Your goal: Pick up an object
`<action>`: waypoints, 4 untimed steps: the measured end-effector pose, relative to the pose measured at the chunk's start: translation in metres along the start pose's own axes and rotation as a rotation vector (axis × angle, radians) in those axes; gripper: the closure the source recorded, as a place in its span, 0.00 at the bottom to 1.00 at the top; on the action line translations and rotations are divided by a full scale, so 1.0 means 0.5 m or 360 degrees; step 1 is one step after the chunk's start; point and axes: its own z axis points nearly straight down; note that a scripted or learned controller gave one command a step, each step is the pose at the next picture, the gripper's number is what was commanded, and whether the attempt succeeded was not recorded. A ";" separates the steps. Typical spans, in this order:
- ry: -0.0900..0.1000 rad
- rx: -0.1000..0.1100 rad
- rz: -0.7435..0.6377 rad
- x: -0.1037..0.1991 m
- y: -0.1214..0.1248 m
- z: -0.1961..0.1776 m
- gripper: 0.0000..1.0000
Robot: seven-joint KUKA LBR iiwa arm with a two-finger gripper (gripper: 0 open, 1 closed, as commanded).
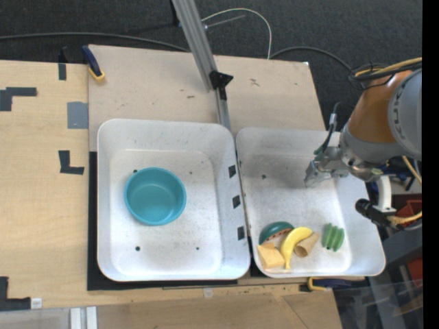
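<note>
Front corner of the right bin (357, 269) has the whole cluster: banana (295, 243) lying over a tan block (271, 256), a teal-and-red round piece (276, 230) touching the banana's upper end, a small tan piece (306, 246) just beside it, and a green ridged object (333, 237) slightly apart to the right. All of them rest on the bin floor, none lifted. Left bin (110, 184) holds a teal bowl (156, 196), upright, well apart from everything else. Hand (320, 171) sits over the back half of the right bin, near its right wall, well short of the cluster. Can't tell whether it's open or closed; nothing visible in it. Arm (381, 125) comes in from the right, orange band showing.

Progress, as I judge it: pick not done, no contact with any object. What's left: move toward the front corner, descend, grasp, lift. Cluster is tight, so the green object looks like the easiest target.
</note>
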 end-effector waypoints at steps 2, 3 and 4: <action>-0.0003 -0.0010 0.0003 0.013 0.005 -0.206 1.00; -0.0003 -0.0011 0.0002 0.014 0.007 -0.299 1.00; 0.0001 -0.0003 -0.0006 0.140 0.019 -0.277 1.00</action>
